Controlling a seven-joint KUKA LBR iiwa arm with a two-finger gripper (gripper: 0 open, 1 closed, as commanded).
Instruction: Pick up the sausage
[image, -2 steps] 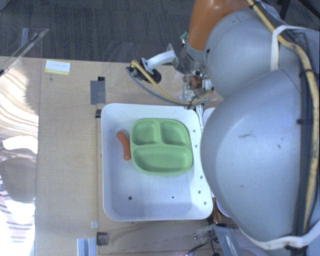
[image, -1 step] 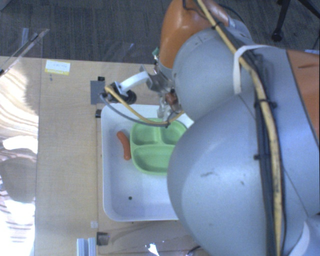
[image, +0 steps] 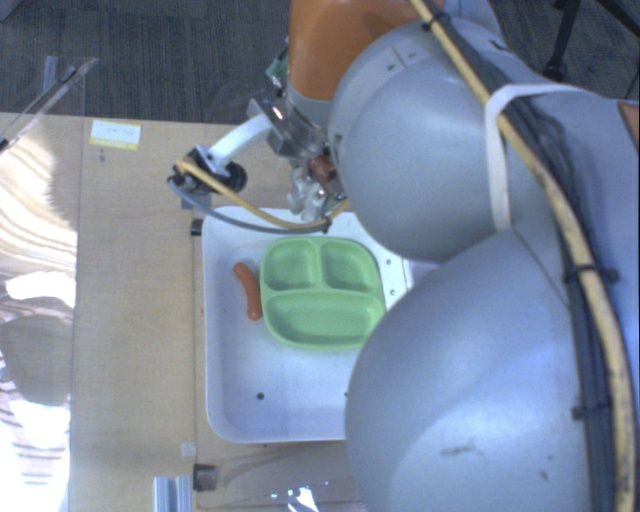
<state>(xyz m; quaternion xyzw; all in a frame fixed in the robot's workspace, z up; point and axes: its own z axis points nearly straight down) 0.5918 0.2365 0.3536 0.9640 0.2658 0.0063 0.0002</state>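
Note:
The sausage (image: 248, 290), small and reddish-orange, lies lengthwise on the floor of the white bin (image: 228, 395), near its left wall. It sits just left of a green divided plate (image: 322, 292) and is close to or touching the plate's rim. My gripper (image: 308, 205) hangs over the bin's far edge, above the top of the plate. It is up and to the right of the sausage, apart from it. Nothing shows in its grasp.
My bulky grey arm (image: 470, 300) covers the right side of the bin and everything beyond it. A black fitting (image: 205, 178) with a yellow cable sits at the bin's far-left corner. A yellow label (image: 115, 133) lies on the wooden bench at left.

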